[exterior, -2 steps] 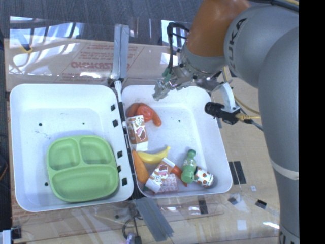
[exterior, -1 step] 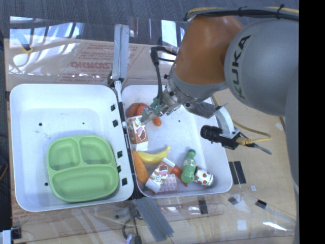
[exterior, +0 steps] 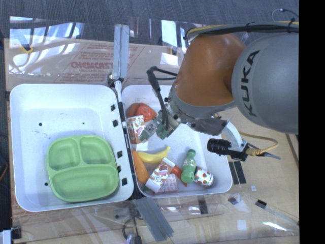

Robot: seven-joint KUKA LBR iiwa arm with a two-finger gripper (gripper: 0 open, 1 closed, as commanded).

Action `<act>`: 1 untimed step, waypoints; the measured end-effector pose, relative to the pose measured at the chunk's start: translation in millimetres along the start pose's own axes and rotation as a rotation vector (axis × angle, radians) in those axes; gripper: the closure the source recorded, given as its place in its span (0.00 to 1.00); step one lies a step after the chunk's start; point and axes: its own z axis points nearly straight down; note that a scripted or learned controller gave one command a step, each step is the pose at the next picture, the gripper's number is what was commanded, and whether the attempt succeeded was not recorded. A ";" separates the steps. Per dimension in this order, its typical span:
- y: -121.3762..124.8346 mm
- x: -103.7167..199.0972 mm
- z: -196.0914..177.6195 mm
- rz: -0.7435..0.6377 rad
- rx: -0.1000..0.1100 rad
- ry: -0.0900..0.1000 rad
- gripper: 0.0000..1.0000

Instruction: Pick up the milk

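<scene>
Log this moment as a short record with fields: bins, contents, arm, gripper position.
left bin: holds a green divided plate
right bin: milk carton, second carton, banana, carrot, green bottle, red item
arm: reaches in from the right, over the right bin
gripper: low over the bin's upper left, beside the second carton
milk carton state: lying in the bin, not held
</scene>
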 end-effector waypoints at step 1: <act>55.0 96.4 1.2 -0.264 0.001 0.000 1.00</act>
